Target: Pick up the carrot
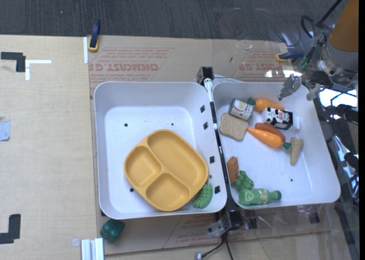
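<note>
The carrot [266, 135], orange with a green stalk end, lies aslant in the middle of the right bin [319, 182]. It rests against a red item [272, 128] and a black-and-white milk carton [279, 118]. My gripper [300, 89] hangs over the bin's far right corner, above and to the right of the carrot and well apart from it. Its fingers stand open with nothing between them.
Also in the right bin are a bread slice [232, 127], a small jar [242, 108], an orange item [268, 105], a cone [295, 150], broccoli [244, 181] and a green bottle [259, 196]. The left bin [114, 116] holds a yellow divided plate [165, 169].
</note>
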Tool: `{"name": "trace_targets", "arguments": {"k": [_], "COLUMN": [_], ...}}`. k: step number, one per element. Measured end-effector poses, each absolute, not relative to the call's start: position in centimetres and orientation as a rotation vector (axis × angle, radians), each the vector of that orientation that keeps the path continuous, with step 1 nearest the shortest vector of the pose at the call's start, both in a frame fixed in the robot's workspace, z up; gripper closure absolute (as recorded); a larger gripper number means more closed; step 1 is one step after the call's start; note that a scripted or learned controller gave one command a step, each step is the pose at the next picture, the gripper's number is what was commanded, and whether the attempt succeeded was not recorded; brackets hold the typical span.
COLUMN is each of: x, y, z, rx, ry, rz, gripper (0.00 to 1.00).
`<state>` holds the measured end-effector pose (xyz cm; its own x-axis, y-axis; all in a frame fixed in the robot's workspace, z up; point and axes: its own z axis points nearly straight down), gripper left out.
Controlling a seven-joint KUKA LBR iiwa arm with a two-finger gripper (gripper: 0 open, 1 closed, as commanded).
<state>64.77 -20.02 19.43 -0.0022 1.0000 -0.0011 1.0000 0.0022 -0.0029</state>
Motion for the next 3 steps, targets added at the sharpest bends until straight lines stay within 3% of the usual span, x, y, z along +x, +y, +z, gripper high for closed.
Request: {"name": "trace_targets", "arguments": {"k": [1,2,3], "x": [59.2,56.4,56.6], "y": [-18.8,-14.2,-14.4], "z": [11.3,9.1,10.1], "rx": [-2.044,-1.844,-1.854], "ry": [-2.387,-2.541,-2.539], "rz": [0.002,0.002,0.001], "gripper": [0.0,0.0,1.0]}}
